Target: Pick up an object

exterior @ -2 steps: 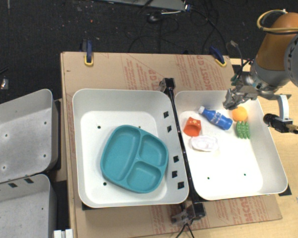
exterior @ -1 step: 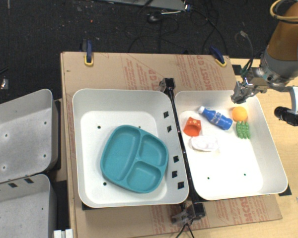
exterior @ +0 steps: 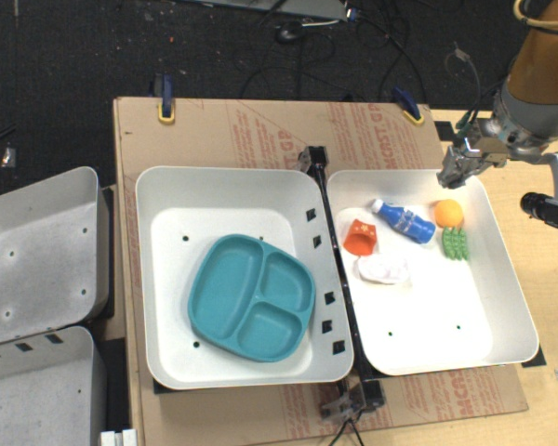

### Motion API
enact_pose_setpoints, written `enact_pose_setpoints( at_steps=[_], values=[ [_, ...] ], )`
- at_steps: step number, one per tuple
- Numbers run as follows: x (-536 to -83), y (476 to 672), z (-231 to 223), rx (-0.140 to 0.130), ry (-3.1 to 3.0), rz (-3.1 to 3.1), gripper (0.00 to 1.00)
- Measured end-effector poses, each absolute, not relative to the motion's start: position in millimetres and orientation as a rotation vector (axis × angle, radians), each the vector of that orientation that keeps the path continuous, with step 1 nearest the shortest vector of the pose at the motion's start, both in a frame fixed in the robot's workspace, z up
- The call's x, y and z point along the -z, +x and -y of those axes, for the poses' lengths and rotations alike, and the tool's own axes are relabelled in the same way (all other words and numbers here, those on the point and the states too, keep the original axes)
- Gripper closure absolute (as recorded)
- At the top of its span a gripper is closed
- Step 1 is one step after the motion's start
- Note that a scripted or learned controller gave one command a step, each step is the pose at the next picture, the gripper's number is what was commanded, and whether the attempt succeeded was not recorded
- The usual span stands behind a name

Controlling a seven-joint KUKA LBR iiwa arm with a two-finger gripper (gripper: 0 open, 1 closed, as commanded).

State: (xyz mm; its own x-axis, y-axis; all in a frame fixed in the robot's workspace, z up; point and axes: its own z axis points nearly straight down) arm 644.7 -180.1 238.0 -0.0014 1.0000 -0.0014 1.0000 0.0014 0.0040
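Hovering over the right bin [exterior: 511,277] at its far right corner, the gripper [exterior: 453,177] holds nothing I can make out, and how far it is open I cannot tell. Bottle [exterior: 405,221], white lump [exterior: 383,269], orange ball [exterior: 448,213], green piece [exterior: 455,243] and orange cup [exterior: 360,238] cluster close, so descending straight onto the nearby ball seems cleanest.

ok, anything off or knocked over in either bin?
Nothing spilled or damaged. The blue bottle lies on its side in the right bin, among the orange ball, green piece, orange piece and white object. The teal divided plate sits flat but skewed in the left bin.
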Motion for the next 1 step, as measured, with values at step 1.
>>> enact_pose_setpoints(
  at_steps=[1],
  values=[
    [-239.0,638.6,135.0,-0.001,2.215,-2.229,1.0]
  ],
)
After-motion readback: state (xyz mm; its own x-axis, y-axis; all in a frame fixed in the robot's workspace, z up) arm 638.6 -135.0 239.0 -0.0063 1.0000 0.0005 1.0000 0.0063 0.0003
